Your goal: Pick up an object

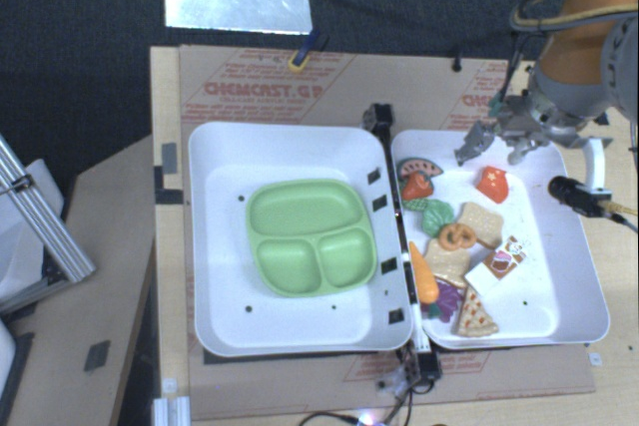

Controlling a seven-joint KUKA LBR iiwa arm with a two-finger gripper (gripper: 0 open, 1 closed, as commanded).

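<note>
Red toy strawberry (pixel 491 183) sits near the back of my right bin (pixel 569 264), apart from the pretzel (pixel 457 236) and bread slices (pixel 481 222) nearer the front. My gripper (pixel 496 144) hovers just behind it, fingers spread wide, nothing between them. Left bin (pixel 215 244) holds a green tray (pixel 310 236).

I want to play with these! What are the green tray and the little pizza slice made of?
The green tray looks like smooth plastic: one even pale green with softly moulded compartments. The pizza slice seems to be toy food, probably plastic too, though it is too small to be sure.
</note>
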